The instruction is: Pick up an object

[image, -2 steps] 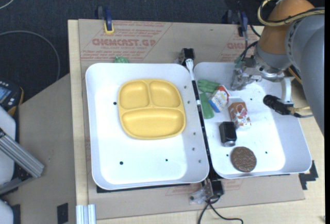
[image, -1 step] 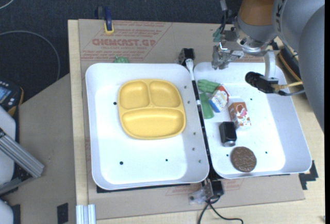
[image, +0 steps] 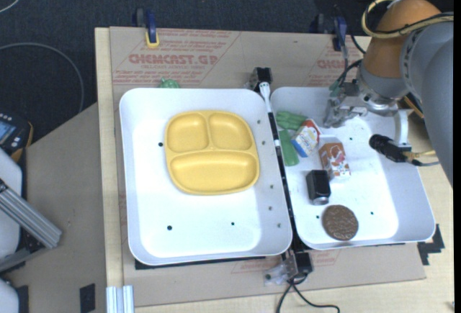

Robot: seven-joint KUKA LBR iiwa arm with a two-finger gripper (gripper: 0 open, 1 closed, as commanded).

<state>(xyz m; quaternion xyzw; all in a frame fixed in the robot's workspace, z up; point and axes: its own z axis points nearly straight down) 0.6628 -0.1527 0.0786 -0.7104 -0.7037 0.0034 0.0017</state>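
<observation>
My gripper (image: pixel 337 114) hangs over the far part of the right bin (image: pixel 403 196), low above its floor. Just to its left lie a small white and red carton (image: pixel 308 137) and a green object (image: pixel 289 134) against the bin's left wall. An orange-brown packet (image: pixel 334 159) lies a little nearer than the gripper. Closer to the front are a black block (image: pixel 318 186) and a round brown disc (image: pixel 339 222). Nothing shows in the gripper's grasp.
The left bin (image: pixel 144 182) holds a yellow divided plate (image: pixel 212 151) in its far half. A black divider rail (image: pixel 277 153) runs between the bins. The arm (image: pixel 421 60) comes in from the right over the right bin's far corner.
</observation>
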